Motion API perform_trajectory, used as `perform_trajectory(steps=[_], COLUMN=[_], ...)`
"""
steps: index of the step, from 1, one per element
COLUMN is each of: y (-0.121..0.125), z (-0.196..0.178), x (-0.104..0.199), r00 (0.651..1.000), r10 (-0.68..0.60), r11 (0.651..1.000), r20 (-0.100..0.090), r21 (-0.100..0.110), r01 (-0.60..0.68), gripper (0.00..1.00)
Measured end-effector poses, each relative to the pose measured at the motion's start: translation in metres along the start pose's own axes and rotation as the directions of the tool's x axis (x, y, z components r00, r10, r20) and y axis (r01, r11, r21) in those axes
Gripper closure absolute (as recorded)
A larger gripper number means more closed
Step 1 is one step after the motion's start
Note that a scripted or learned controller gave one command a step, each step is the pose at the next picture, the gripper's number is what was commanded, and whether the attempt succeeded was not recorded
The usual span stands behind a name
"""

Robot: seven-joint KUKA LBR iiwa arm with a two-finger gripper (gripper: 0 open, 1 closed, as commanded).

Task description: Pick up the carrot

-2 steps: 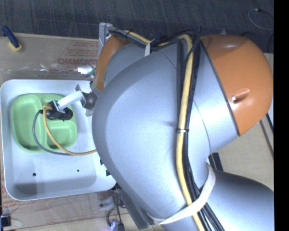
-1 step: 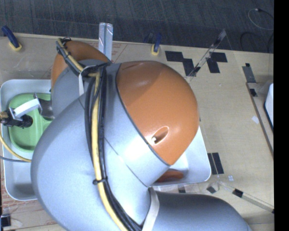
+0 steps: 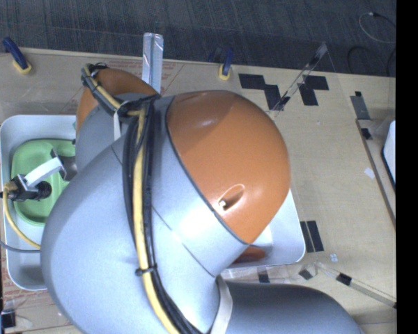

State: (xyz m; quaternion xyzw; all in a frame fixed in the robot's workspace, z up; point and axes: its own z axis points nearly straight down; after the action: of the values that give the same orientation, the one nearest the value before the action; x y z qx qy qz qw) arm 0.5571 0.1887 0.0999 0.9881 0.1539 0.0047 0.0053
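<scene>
The grey and orange arm covers most of the bench. Its wrist end reaches down into the left bin (image 3: 7, 134), where the gripper (image 3: 61, 171) sits against a green object (image 3: 28, 160). The arm's bulk hides how the gripper stands. A small orange sliver (image 3: 251, 254), possibly the carrot, peeks out from under the arm at the front of the right bin (image 3: 292, 236). Most of that bin is hidden.
Blue clamps (image 3: 17, 56) (image 3: 225, 65) grip the bench's far edge, and a metal post (image 3: 152, 58) stands between them. Black tape marks (image 3: 265, 88) and thin rods (image 3: 299, 78) lie on the wooden bench to the right.
</scene>
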Motion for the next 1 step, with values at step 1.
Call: perform_trajectory(steps=[1], y=[0.0342], z=[0.006], x=[-0.0941], r00=[0.995], r10=[0.102], r11=[0.995], r20=[0.005], r21=[0.011], r01=[-0.102], gripper=[0.0])
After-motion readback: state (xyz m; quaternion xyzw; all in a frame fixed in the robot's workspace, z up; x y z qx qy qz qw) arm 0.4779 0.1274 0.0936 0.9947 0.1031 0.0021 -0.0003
